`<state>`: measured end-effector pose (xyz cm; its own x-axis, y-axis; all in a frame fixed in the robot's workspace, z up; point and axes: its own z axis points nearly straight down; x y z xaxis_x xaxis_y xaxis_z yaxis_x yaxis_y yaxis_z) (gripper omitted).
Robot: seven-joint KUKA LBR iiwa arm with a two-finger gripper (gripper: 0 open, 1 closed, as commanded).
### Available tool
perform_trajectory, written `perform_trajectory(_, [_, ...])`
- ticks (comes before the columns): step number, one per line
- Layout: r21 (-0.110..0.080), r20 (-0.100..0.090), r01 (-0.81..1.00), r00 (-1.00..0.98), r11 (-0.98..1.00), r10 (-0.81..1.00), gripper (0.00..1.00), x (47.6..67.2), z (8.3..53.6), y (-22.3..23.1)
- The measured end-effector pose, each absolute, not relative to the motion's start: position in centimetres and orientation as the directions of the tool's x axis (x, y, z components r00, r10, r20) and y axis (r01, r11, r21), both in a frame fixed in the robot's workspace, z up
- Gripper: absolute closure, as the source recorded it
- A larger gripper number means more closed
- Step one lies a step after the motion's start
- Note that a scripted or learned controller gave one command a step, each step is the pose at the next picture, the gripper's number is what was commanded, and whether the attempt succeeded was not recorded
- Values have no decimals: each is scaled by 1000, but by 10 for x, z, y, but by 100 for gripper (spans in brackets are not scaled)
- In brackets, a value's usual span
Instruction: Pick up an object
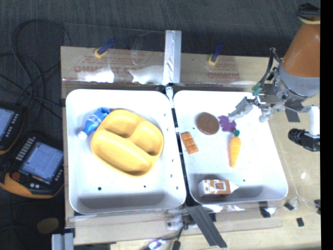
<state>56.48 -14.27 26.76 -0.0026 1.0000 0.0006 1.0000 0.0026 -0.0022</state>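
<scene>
The gripper (238,110) sat in the upper right of the frame, over the right bin (270,155), its tip just above a small purple thing (226,123). Couldn't tell if the pincer was open or closed, and nothing was visibly held. The right bin had one each of that purple thing, a brown disc (207,123), a carrot (235,149), an orange waffle-like block (189,142) and a small carton (216,187) whose printing was too small to read. The left bin (78,181) had one big yellow bread-shaped object (127,141) and one blue item (92,122).
</scene>
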Motion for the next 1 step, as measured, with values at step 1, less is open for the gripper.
perform_trajectory(1, [-3,-1,996,84,-84,996,0,574,171,-170])
